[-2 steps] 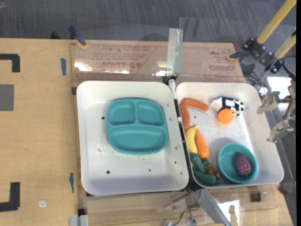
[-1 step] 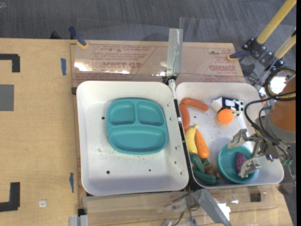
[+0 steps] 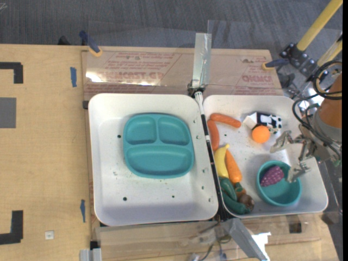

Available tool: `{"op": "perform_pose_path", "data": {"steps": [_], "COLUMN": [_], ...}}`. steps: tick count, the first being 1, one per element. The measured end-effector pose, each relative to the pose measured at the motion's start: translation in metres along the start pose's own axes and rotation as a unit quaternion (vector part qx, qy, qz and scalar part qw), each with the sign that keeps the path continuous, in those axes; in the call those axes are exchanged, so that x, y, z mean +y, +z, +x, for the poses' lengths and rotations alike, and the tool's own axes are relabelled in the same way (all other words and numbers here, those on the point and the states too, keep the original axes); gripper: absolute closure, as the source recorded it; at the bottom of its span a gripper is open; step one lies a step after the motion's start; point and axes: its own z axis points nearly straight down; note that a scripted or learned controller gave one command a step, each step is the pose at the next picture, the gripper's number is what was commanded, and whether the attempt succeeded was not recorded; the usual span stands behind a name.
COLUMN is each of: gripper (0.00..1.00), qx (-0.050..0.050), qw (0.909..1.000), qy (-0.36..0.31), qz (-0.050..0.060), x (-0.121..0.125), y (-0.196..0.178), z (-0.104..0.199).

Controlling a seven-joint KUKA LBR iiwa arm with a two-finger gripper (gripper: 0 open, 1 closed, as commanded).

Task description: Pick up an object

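The right bin (image 3: 318, 200) holds several small toys. Along its left side lie an orange sausage (image 3: 225, 120), a yellow banana (image 3: 220, 159), an orange carrot (image 3: 234, 168) and a green vegetable (image 3: 232, 196). An orange ball (image 3: 261, 135) sits beside a black-and-white cow (image 3: 267, 120). A teal bowl (image 3: 283, 192) with purple grapes (image 3: 272, 175) in it stands at the front right. My gripper (image 3: 293, 155) hovers over the bin's right side, just above the bowl's far rim. It is open, with nothing between its fingers.
The left bin (image 3: 103, 200) carries a teal divided plate (image 3: 157, 145). A clear upright divider (image 3: 200, 64) stands behind the seam between the bins. Cables and the arm's wrist (image 3: 331, 118) crowd the right edge.
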Motion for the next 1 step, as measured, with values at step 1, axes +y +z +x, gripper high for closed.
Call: {"op": "perform_pose_path", "data": {"steps": [1], "gripper": [0.0], "qx": [-0.004], "qw": [0.9999], "qy": [0.013], "qz": [0.0], "x": [0.0801], "y": [0.0183], "z": [0.0305]}}
